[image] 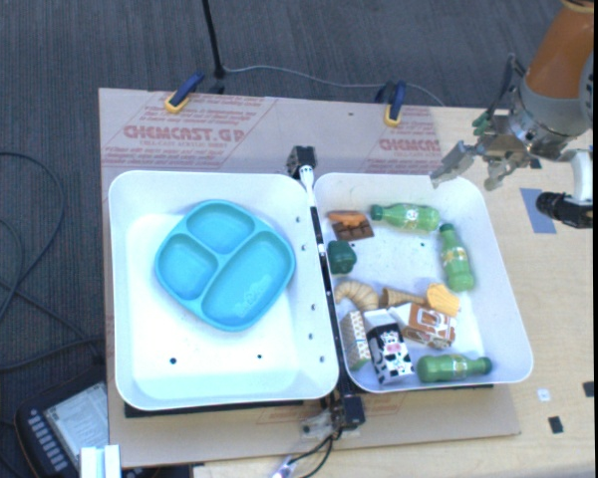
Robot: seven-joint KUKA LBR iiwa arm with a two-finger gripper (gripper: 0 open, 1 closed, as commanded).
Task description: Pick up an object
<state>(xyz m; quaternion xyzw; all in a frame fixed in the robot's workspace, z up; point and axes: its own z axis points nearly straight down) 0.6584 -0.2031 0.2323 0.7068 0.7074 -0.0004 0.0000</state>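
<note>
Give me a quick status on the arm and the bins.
Gripper open, above right bin's far corner, holding nothing. Green bottles, toy food in bin, untouched. Blue plate in left bin.

Blue plate (225, 263) in the left bin (140, 366).
Yellow-and-blue clamps (184, 91) (394, 105) pin the printed board (279, 132); black cables (20, 247) trail alongside.

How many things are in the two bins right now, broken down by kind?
Green bottles: 3
Blue divided plate: 1, in the left bin
Dark green round item: 1
Croissant-shaped item: 1
Small cartons or boxes: 4
Orange wedge: 1
Total: 11
</note>
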